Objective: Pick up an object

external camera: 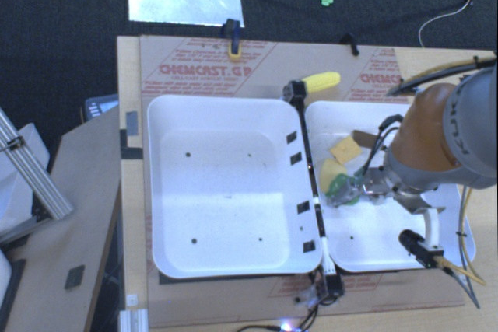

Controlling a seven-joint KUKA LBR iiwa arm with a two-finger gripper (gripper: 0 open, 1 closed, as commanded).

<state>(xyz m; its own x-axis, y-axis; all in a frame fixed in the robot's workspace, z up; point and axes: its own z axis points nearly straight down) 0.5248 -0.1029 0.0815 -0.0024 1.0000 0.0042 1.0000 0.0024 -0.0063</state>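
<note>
While the arm [436, 140] leans in from the right of the frame, its jaws [348, 190] sit low in the right bin [373, 245], at a small green object [338, 185] beside yellow pieces [342, 152], seemingly to grasp; whether they pinch it I cannot tell.

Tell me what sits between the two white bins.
In the camera view, a black divider strip with clips runs between the left white bin and right white bin.

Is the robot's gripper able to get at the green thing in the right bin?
Probably yes. The gripper is already down beside the green object in the right bin, with nothing between them.
</note>
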